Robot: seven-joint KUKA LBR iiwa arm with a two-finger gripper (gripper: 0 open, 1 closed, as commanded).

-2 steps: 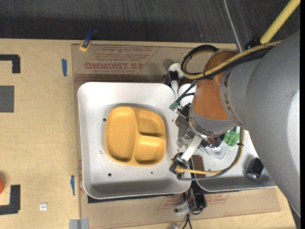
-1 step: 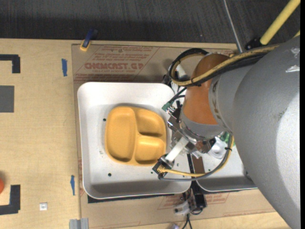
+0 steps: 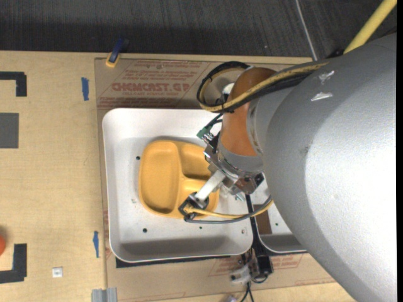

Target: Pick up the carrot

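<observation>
Beneath the hand (image 3: 228,184), yellow dish (image 3: 160,175)

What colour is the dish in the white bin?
Yellow: the dish, clearest in the camera view.

Robotics lab, by the look: big grey industrial arm (image 3: 340,162) w/ orange band (image 3: 242,128) over a table (image 3: 50,168), cardboard sheet (image 3: 151,74) (red print on it) under a white bin (image 3: 119,168), blue tape marks (image 3: 85,88) & black tape corners (image 3: 19,83), grey carpet (image 3: 157,11) beyond.
</observation>
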